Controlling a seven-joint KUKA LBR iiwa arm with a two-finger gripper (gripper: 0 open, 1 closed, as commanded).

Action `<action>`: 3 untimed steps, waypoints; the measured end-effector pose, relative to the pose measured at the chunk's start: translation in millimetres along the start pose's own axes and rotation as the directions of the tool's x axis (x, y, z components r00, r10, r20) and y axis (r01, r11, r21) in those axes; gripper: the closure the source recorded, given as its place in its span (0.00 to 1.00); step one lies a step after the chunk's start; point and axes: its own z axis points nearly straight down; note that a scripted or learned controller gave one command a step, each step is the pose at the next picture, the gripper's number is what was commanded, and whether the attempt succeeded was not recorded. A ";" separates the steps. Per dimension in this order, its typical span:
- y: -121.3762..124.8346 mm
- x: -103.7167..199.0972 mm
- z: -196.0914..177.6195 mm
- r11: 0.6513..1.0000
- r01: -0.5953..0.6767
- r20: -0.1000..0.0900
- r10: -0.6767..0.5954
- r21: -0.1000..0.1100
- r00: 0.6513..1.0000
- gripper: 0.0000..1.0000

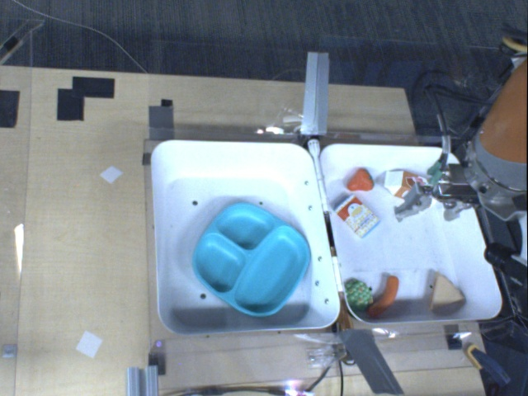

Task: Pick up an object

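Note:
My gripper [431,207] hangs over the upper right part of the right bin [487,246], open, with only bare bin floor showing between its fingers. Just left of it lies a white and orange packet [397,181], and further left an orange-red lump [360,180]. A small white carton with an orange picture [358,218] lies below these. Along the front wall sit a green broccoli piece [357,291], a red-orange sausage shape [384,295] and a tan wedge [445,294].
The left bin [177,221] holds a blue divided plate [252,258]. A metal post [316,97] stands behind the wall between the bins. The arm's grey and orange body [503,139] comes in from the right, with black cables behind it.

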 end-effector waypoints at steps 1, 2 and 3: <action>-15.1 -64.5 81.8 0.998 0.059 0.000 -0.059 0.002 0.998 0.00; -22.3 -96.4 69.3 0.995 0.095 0.001 -0.095 -0.001 0.995 0.00; -19.9 -108.2 186.5 0.991 0.130 0.003 -0.130 -0.008 0.991 0.00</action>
